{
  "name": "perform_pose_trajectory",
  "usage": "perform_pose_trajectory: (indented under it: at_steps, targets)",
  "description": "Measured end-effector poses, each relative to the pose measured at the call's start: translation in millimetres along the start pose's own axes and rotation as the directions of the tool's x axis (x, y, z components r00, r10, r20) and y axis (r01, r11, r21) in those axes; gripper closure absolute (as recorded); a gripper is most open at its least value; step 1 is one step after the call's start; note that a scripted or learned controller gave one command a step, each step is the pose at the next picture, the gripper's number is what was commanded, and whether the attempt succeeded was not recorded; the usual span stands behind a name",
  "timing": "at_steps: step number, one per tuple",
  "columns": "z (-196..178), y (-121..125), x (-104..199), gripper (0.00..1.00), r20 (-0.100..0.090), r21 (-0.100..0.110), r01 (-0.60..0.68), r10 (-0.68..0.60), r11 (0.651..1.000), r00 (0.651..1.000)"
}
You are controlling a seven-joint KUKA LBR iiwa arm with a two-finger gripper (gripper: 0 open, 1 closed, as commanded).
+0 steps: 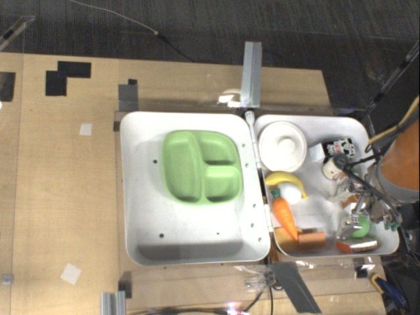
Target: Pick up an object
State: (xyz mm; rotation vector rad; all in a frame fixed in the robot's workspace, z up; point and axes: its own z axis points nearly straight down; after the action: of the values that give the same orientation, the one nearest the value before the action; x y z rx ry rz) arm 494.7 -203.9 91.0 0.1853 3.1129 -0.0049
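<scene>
Green divided plate [201, 166] in left bin [141, 241]; bowl [282, 145], banana [287, 181], carrot [284, 216] in right bin [387, 245]; jaws' state unclear.

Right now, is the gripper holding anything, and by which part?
Cannot be told. The gripper sits low in the right bin over a green object, but clutter hides any hold.
</scene>
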Motion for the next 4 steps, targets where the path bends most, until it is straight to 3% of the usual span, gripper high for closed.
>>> perform_pose_trajectory:
  at_steps: [1, 2, 3, 4]
  targets:
    - [-14, 1, -6, 1.0, 0.019, 0.004, 0.007, -0.007, 1.0, 1.0]
    - [-92, -2, -1, 1.0, -0.011, -0.005, 0.391, -0.391, 0.92, 0.92]
    - [-3, 97, -44, 1.0, -0.01, -0.005, 0.258, -0.258, 0.966, 0.966]
    - [-138, 47, -92, 1.0, -0.006, -0.003, 0.442, -0.442, 0.897, 0.897]
